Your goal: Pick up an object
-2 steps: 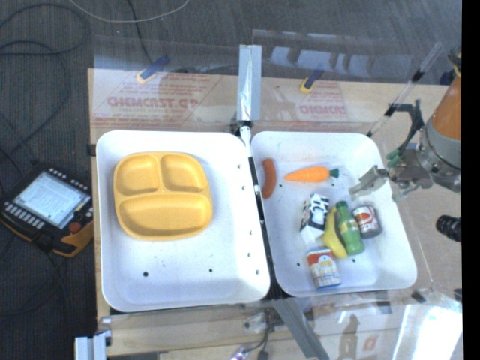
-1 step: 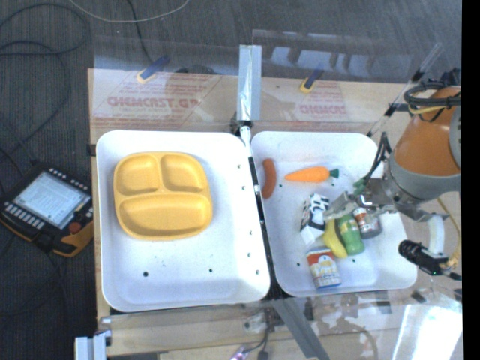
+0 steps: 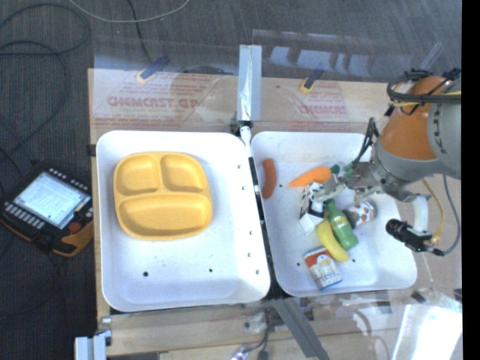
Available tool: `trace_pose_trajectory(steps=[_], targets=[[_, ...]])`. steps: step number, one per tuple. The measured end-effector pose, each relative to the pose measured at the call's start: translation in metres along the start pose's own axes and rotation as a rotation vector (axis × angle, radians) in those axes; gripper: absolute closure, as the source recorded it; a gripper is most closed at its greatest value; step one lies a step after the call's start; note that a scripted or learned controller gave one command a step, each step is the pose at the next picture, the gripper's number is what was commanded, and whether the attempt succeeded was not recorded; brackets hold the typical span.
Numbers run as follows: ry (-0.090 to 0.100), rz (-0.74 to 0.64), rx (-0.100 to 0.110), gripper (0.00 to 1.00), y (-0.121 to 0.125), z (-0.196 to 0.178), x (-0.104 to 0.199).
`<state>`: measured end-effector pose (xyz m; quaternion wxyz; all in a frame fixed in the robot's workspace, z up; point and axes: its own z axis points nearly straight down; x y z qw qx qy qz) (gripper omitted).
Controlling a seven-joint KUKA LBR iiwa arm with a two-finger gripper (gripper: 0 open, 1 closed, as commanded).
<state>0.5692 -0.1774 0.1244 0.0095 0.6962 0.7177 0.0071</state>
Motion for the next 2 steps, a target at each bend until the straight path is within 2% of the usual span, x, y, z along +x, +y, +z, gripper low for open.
trace_pose_trajectory(steps=[1, 2], targets=[[-0.007, -0.008, -0.032, 0.00, 0.034, 0.008, 0.032], [0.002, 0.185, -0.015, 0.00, 0.078, 0.014, 0.031]])
